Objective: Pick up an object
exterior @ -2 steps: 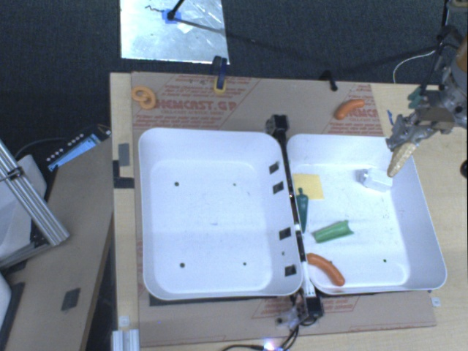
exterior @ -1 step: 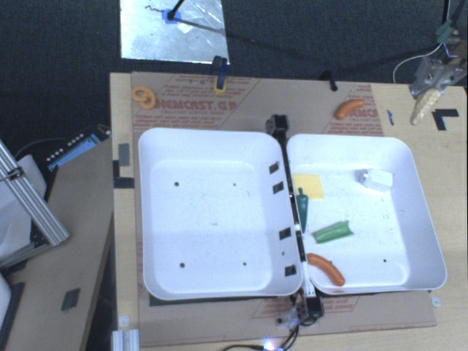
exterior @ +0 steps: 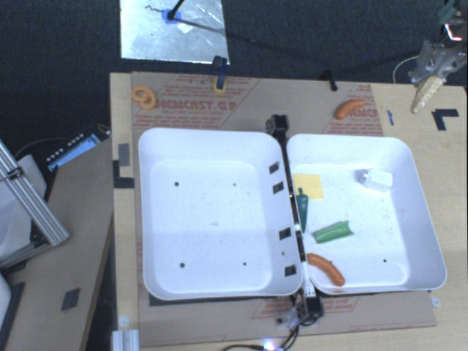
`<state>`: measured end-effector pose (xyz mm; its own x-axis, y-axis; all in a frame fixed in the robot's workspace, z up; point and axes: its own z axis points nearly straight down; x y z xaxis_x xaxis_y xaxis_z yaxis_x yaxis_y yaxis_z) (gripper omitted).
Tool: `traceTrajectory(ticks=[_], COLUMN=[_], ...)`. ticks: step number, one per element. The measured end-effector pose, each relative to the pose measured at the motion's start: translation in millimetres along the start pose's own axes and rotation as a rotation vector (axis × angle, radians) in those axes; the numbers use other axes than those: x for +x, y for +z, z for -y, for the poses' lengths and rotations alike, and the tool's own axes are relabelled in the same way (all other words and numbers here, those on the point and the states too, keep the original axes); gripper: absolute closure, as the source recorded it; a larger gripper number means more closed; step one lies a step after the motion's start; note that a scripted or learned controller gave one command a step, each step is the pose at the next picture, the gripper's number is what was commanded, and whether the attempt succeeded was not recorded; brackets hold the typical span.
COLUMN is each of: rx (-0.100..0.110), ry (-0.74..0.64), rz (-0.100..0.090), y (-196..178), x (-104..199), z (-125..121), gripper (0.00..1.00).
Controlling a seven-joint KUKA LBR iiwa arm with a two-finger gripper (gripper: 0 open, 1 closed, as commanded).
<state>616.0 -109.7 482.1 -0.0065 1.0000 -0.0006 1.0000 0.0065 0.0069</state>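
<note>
The right bin (exterior: 409,196) holds a yellow flat square (exterior: 308,186), a white block (exterior: 374,179), a green piece (exterior: 333,231), a dark teal stick (exterior: 302,208) against the left wall, and an orange sausage shape (exterior: 326,268) near the front left corner. My gripper (exterior: 428,92) hangs at the far upper right, beyond the back right corner of the right bin and well away from every object. Nothing hangs from it.
The left bin (exterior: 212,145) sits beside the right one. On the board behind the bins lie another orange sausage (exterior: 349,109), an orange ring (exterior: 144,97) and a blue and yellow clamp (exterior: 219,75). A silver sheet (exterior: 172,20) lies further back.
</note>
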Motion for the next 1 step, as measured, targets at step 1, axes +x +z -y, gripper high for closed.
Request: traceTrajectory(ticks=[1], rx=[0.001], ry=[0.000], rz=[0.000], y=[-32.5], x=[23.0], z=[10.6], gripper=[1.00])
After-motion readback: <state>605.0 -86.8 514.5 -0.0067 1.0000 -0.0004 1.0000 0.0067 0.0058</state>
